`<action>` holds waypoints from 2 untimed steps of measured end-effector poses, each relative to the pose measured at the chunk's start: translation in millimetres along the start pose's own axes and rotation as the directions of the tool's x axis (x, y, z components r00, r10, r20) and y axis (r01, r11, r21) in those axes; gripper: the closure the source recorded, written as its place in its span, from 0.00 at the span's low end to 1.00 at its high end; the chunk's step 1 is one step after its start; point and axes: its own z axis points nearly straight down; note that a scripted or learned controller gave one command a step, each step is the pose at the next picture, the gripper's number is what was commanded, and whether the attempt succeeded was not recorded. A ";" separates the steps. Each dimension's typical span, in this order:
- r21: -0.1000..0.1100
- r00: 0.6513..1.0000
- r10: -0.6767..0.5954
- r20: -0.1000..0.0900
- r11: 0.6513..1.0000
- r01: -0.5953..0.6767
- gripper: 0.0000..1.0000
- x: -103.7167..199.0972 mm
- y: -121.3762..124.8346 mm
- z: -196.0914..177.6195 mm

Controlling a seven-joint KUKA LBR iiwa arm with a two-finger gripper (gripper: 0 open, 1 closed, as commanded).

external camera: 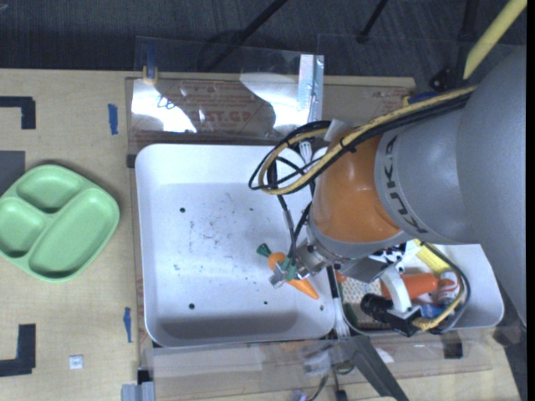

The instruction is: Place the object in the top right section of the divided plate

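A small orange toy carrot (306, 288) with a green top lies in the left white bin (209, 224), near its right wall and towards the front. My gripper (288, 270) is right over the carrot's middle, so orange shows on both sides of it. The grey arm with the orange band hangs over the bin's right side. The green divided plate (54, 220) sits on the bench at the far left, outside the bins, and nothing lies in its sections.
The right bin (489, 295), mostly hidden by the arm, holds several small items, among them an orange and white one (415, 284) and a yellow one (431, 258). A clear plastic panel (226, 98) stands behind the left bin.
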 end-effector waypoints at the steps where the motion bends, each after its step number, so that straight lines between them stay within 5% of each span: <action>1: -0.009 0.910 -0.414 0.008 0.910 0.414 1.00 70.4 41.6 58.8; 2: -0.003 0.939 -0.344 0.003 0.939 0.344 1.00 97.6 52.1 30.1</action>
